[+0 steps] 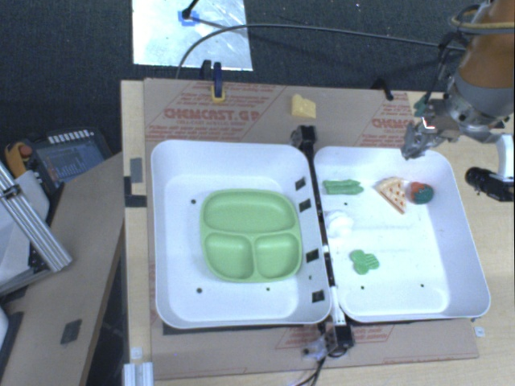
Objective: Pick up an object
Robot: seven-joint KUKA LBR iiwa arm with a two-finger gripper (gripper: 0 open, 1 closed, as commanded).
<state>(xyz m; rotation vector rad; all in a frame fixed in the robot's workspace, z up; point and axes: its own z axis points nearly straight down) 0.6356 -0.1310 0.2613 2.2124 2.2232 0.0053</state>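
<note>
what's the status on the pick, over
Gripper above right bin's far rim, nothing seen held. Pizza slice and red piece nearest below it. Nothing in the way.

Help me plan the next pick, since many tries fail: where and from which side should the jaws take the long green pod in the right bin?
Take the green pod across its narrow middle, coming straight down from above. It lies flat on the right bin floor with its length running left-right in the view, so the jaws should close across its short width. It lies apart from the pizza slice, leaving room either side.
</note>
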